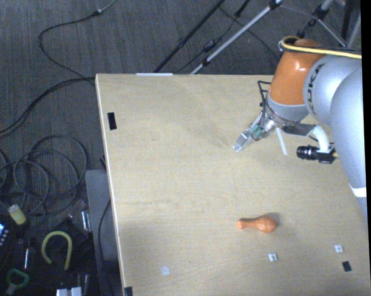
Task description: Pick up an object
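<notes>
A small orange object (258, 224), shaped like a pear or gourd, lies on its side on the light wooden bench top (174, 175), towards the front right. My gripper (241, 143) hangs over the bench's middle right and points down and to the left. It is well behind the orange object and apart from it, with nothing seen in it. The grey arm with its orange band (295, 80) comes in from the right edge.
A black mark (111, 121) sits near the bench's left edge. Small white tags (272, 256) and a black one (346, 266) lie at the front right. Cables (40, 167) cover the floor on the left, and stand legs (242, 27) cross behind the bench.
</notes>
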You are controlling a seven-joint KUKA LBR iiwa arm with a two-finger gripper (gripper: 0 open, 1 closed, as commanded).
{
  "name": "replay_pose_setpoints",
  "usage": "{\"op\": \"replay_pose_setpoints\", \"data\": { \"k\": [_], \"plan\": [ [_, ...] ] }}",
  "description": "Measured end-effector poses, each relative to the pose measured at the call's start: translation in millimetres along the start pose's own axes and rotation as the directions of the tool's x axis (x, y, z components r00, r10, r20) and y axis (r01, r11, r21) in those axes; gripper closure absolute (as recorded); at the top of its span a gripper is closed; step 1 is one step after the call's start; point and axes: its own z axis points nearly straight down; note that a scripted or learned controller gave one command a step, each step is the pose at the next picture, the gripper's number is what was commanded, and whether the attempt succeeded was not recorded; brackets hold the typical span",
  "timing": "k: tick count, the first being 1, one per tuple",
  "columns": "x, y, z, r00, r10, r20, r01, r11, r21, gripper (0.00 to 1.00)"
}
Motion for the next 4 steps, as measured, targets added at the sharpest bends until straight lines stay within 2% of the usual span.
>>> {"op": "replay_pose_setpoints", "data": {
  "k": [1, 2, 3, 4],
  "plan": [
    [12, 8, -107, 0.995, 0.105, 0.002, -0.105, 0.995, 0.001, 1.00],
    [92, 60, -90, 0.992, 0.126, 0.000, -0.126, 0.992, 0.003, 1.00],
    [68, 39, -90, 0.710, 0.704, 0.006, -0.704, 0.710, 0.004, 1.00],
    [41, -17, -214, 0.934, 0.357, 0.004, -0.357, 0.934, 0.004, 1.00]
  ]
}}
